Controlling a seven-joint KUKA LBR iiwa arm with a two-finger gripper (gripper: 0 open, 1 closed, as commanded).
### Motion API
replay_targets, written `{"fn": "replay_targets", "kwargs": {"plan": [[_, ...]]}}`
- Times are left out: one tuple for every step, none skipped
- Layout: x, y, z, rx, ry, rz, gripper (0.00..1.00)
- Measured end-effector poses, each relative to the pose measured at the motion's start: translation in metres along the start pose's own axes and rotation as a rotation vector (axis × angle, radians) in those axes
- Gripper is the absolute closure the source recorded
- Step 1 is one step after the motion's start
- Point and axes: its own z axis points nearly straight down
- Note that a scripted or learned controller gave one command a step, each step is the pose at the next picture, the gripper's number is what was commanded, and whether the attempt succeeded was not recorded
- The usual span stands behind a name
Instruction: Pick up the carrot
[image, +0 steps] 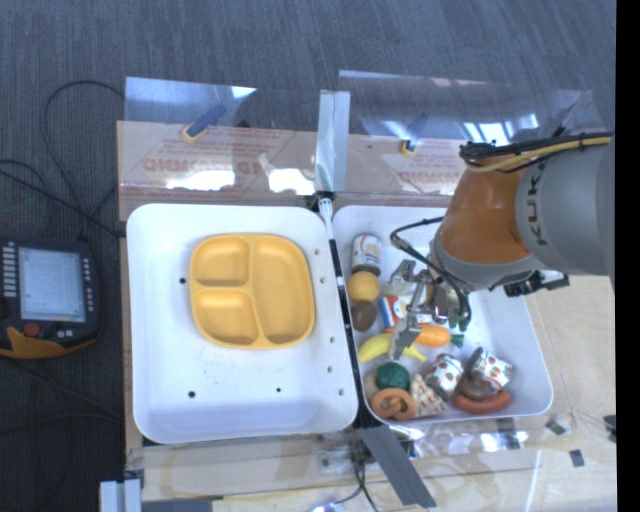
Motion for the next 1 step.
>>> {"fn": "replay_targets", "kwargs": {"plan": [[0.0140,-0.0198,-0.0003,-0.003,-0.010,0.042,0.00]]}}
